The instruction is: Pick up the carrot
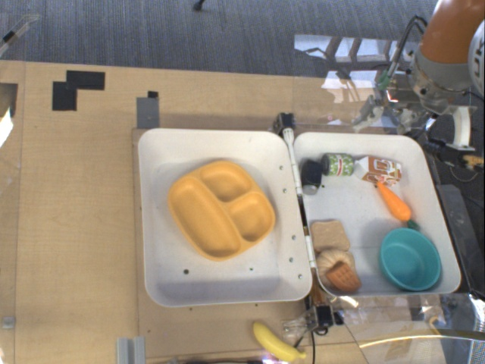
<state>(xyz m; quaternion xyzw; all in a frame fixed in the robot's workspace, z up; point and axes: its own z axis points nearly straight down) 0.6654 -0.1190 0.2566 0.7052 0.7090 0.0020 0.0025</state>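
The carrot (394, 202), orange with a small green end, lies at a slant in the right part of the right bin (432, 174). It sits between a snack packet (381, 171) and a teal bowl (410, 258). My gripper (377, 109) hangs beyond the far rim of the right bin, up and slightly left of the carrot and well apart from it. The arm's orange band (455, 21) fills the top right corner.
A green-labelled bottle (339, 164) and a black object (311, 174) lie at the right bin's far left. A bread slice (330, 235) and a waffle-like piece (342, 275) sit at its near left. The left bin (163, 279) holds a yellow divided plate (220, 208). A banana (276, 343) lies on the bench.
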